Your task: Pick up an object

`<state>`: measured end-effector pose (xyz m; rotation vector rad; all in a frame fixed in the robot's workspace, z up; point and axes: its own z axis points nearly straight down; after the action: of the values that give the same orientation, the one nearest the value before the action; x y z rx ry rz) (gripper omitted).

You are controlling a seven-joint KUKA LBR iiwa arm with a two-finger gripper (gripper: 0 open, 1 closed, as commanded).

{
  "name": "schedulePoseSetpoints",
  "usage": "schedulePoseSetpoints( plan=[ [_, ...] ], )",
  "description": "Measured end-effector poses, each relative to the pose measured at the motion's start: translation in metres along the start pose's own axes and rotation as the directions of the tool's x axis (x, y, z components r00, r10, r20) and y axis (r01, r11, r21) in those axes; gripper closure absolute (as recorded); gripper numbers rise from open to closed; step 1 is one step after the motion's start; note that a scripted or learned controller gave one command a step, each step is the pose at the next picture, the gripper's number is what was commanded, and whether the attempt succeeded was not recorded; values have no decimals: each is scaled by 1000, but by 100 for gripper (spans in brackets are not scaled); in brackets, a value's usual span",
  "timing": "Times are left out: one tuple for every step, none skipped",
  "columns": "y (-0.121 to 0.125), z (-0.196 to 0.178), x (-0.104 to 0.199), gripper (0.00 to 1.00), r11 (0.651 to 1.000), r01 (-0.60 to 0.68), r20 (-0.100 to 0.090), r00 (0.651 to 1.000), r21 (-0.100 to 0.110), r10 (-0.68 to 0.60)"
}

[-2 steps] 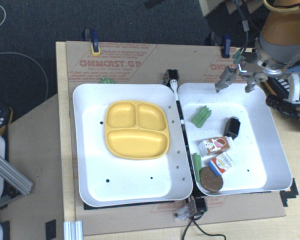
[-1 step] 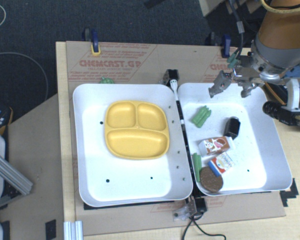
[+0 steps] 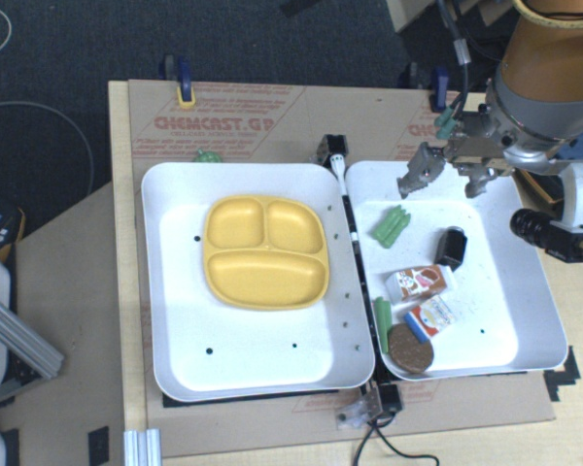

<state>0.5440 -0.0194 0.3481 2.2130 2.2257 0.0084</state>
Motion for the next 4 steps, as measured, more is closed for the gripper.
schedulePoseSetpoints(
  plan=[
    [2,-7,-2,100,1000,-4,2,1000,1,4],
    [-56,12,41,100,1000,-1,0,1000,12,1],
    [-64,-40,115,100,1000,4,-2,1000,-1,-4],
    [-66,38,60,100,1000,-12,4,1000,16,12]
  ],
)
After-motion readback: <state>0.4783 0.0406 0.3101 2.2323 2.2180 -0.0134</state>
